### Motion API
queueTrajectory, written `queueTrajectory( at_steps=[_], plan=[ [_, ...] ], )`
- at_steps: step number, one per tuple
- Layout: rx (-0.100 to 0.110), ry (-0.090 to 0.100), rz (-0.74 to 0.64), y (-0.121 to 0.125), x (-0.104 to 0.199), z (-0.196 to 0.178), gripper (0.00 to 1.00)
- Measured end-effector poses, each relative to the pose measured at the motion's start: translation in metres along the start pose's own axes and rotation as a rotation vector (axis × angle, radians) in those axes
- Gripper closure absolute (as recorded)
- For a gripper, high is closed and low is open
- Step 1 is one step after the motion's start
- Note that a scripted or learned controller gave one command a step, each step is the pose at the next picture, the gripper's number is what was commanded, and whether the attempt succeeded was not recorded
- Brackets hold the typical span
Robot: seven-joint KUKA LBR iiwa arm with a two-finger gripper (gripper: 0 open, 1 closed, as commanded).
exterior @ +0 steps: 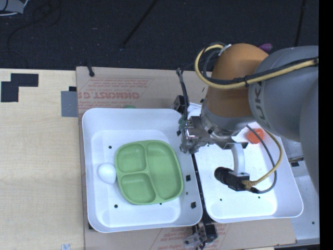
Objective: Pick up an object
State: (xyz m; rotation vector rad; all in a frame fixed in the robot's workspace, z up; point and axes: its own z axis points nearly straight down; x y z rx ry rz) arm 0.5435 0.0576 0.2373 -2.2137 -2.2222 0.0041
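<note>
At the lower edge of the frame the two white bins sit side by side on a sheet of cardboard (130,90) that covers the worktop (36,165), presumably so both stay within the arm's reach. In the left bin (99,212), at lower centre-left, a green divided plate (149,171) lies flat with its three compartments facing up, and a small white egg-shaped object (107,172) rests touching the plate's left rim; either could serve as the thing to pick up. The right bin (270,207), at lower right, has a dark cable end (231,178) hanging over it from the arm, and an orange item (255,135) shows at its far side, mostly hidden by the arm. Higher in the frame, the hand (188,138) hangs over the seam between the bins, just beyond the plate's upper right corner and apart from it; I cannot tell how it is set, as the wrist blocks the view. The grey arm with its orange band (237,79) fills the upper right, reaching in from that side. No object appears lifted, so the pick seems not yet made.
</note>
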Motion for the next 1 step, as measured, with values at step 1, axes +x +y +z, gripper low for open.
queueTrajectory(
  at_steps=[1],
  plan=[
    [0.001,-0.001,0.000,-0.0010,0.0466,0.0107,1.00]
  ],
)
